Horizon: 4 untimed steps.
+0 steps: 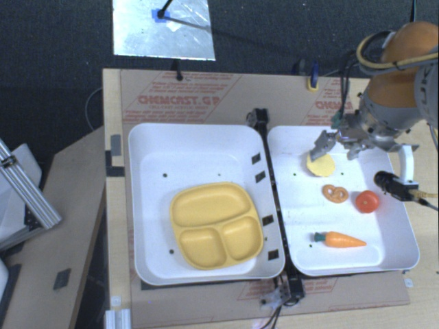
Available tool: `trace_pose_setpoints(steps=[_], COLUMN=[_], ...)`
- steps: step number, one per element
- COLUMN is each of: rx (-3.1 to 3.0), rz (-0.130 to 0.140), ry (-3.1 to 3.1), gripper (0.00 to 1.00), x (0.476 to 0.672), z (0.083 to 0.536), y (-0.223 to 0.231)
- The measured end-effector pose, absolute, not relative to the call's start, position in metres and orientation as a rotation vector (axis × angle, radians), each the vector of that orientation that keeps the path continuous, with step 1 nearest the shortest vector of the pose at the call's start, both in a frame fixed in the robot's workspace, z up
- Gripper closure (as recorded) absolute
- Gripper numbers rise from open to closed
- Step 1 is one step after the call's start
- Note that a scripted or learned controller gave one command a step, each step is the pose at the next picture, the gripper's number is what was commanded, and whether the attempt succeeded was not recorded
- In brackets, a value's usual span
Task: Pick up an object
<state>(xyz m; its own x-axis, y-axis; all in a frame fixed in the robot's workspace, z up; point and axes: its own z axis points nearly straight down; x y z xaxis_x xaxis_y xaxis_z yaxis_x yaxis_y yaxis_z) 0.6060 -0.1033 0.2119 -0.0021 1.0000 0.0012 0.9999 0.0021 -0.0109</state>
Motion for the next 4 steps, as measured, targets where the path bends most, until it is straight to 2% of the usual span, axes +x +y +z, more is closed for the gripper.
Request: trace_pose_setpoints(steps=[1,2,4], rx=[-2.218,-2.217,-2.220], rz=[-0.002,0.003,0.002], ry=[-2.227,-2.222,-2.222], gripper=[0.00,0.00,0.00], x=[0.609,0.610,0.612], z=[0.219,0.157,0.083], y=[-0.103,-0.099,-0.097])
